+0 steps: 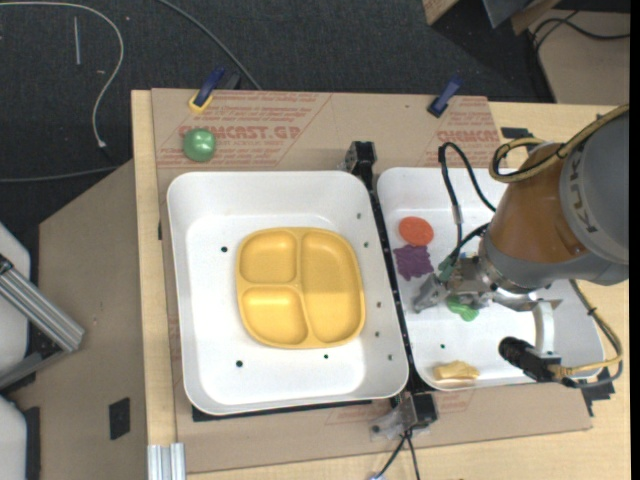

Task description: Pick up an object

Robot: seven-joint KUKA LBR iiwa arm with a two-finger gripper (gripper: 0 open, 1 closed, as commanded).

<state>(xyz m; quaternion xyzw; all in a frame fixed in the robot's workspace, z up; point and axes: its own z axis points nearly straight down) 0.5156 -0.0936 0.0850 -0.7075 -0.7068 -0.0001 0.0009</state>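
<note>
The right bin (420, 348) holds an orange round piece (417, 231), a purple grape-like piece (411, 261), a small green piece (464, 311) and a pale yellow piece (455, 372). My gripper (447, 289) hangs low over the bin, just right of the purple piece and directly above the green piece, which is partly hidden beneath it. Nothing shows held between the fingers.
The left bin (200, 268) carries a yellow divided plate (300, 286). A green ball (200, 145) lies on the cardboard bench top beyond it. Blue clamps (208, 89) hold the back edge. Black cables loop around the wrist at the right.
</note>
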